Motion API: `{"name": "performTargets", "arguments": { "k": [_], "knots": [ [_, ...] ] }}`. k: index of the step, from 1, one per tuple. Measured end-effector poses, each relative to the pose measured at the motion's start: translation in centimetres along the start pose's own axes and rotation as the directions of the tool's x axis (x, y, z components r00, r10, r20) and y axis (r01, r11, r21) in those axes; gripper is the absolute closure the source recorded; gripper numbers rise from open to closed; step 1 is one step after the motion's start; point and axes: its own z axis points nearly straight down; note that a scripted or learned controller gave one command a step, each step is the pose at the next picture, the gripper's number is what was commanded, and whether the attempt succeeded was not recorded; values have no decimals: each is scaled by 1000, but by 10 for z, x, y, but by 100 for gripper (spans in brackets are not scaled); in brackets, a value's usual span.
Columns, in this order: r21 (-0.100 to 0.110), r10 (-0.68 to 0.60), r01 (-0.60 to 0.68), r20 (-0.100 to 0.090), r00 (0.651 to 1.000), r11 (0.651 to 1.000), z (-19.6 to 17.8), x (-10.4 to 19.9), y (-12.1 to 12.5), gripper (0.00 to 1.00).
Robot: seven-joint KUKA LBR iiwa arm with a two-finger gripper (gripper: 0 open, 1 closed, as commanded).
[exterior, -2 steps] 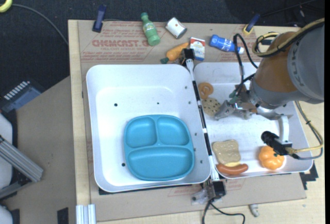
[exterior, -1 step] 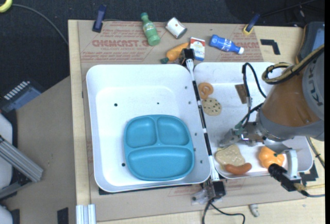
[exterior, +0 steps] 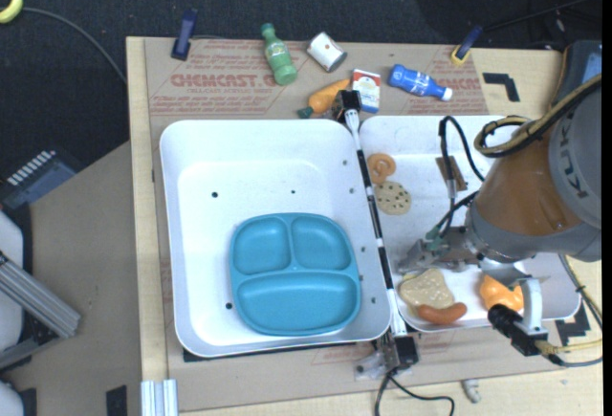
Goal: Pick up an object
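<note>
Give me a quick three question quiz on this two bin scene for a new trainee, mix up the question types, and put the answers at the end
1. True or false: the blue divided plate lies in the right bin.
2. Which lies nearest the sausage in the right bin? A) the green bottle B) the bread slice C) the blue bottle
3. Fill in: the cookie lies just below the small ______ in the picture.

Key:
1. False; it lies in the left bin.
2. B; the two bottles lie on the bench behind the bins.
3. Pretzel.
</note>
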Motion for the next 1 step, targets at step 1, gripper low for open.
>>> {"name": "performTargets", "arguments": {
  "k": [1],
  "knots": [
    [-2, 1, -1, 2, 1000, 1000, 0, -9, 0, 0]
  ]
}}
